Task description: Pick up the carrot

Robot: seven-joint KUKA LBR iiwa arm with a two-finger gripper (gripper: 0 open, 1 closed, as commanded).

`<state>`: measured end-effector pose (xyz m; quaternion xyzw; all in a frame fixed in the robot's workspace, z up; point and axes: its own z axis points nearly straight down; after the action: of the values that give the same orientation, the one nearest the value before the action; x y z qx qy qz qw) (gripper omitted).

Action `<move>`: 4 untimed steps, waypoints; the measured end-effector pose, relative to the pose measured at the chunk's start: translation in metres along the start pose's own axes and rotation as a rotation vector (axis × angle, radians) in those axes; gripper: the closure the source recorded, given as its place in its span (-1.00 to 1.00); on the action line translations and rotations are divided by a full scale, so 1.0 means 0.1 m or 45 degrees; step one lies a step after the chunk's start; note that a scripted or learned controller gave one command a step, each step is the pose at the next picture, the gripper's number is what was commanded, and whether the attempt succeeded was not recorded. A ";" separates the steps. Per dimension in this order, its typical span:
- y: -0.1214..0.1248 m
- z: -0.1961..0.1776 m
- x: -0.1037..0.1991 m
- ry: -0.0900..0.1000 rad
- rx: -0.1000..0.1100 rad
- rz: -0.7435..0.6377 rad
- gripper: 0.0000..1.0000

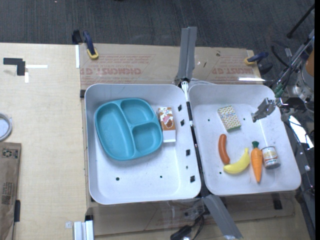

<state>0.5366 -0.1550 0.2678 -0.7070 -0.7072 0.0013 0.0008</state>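
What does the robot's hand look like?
The gripper is small, grey and shiny like metal, with thin pointed parts. Dark cables trail behind it, and a bit of orange shows on the arm at the picture's edge.

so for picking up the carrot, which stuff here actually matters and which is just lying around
Belongs to the job:
carrot, in the right bin
gripper, over that bin's far right side

Just lying about:
banana, beside the carrot
sausage
small can, right of the carrot
patterned sponge
blue divided plate, in the left bin
small box beside the plate
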 end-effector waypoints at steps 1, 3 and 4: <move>-0.39 0.68 -0.54 0.001 0.000 0.152 -1.00; -0.58 1.68 -0.41 0.002 -0.002 0.159 1.00; -0.36 0.45 -0.16 -0.001 -0.002 0.183 1.00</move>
<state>0.5008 -0.1714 0.2227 -0.7560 -0.6546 0.0010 0.0000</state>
